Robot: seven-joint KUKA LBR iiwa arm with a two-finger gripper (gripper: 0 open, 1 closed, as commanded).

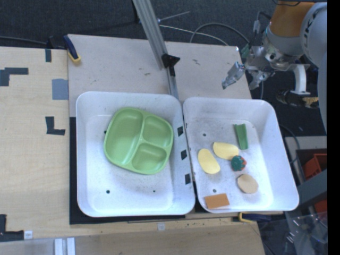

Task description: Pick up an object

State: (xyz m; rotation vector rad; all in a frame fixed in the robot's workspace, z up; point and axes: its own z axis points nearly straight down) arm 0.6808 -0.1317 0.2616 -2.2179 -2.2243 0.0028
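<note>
- Two shallow white bins side by side on the bench: left bin (85, 142), right bin (276, 142), rims touching along the middle.
- In the left bin, a green divided plate (139, 140) with three compartments, lying slightly tilted, nearer the far edge than the near one.
- In the right bin, six small things gathered toward the near right part:
- a green stick-shaped piece (241, 136) upright along the bin's length, closest to the far right corner;
- a yellow oval piece (226, 150) just below it, and a second yellow oval (208, 161) beside it toward the middle rim, the two close, possibly touching;
- a small dark green and red ball-like object (238, 163) just beside the first yellow oval;
- a tan round disc (247, 184) nearer the front edge;
- an orange flat block (217, 201) against the front wall.
- Gripper (234, 77) hanging above the bench beyond the far edge of the right bin, well apart from every object, grey arm (295, 20) with orange band behind it at the upper right.
- Fingers small and blurred, pointing down-left; open or closed cannot be told; nothing seen between them.
</note>
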